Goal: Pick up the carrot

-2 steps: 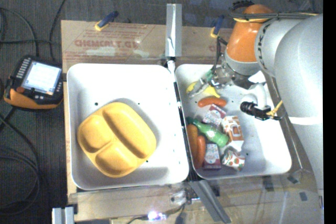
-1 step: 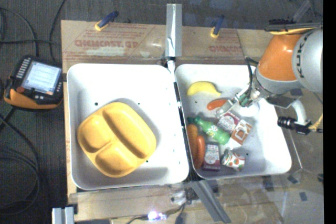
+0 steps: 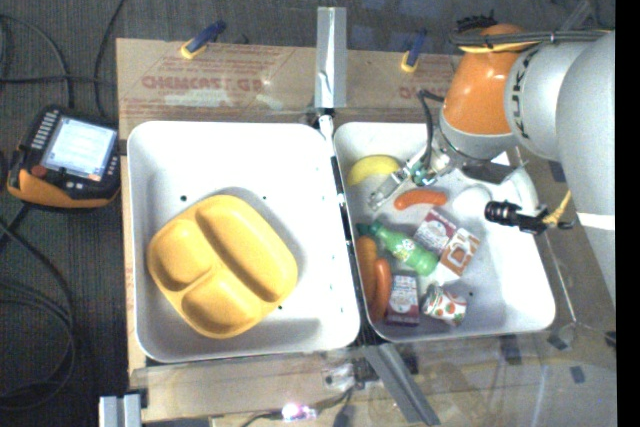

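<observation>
The carrot is orange and long and lies along the left wall of the right bin, near its front. A green piece sits just beyond the carrot's far end. My gripper reaches down and to the left from the orange-banded wrist into the back of that bin. It hangs between a yellow lemon and an orange-red sausage. It is well behind the carrot and apart from it.
A green bottle, a dark carton and red-and-white cartons crowd the bin next to the carrot. The left bin holds a yellow divided tray. A teach pendant lies off the bench to the left.
</observation>
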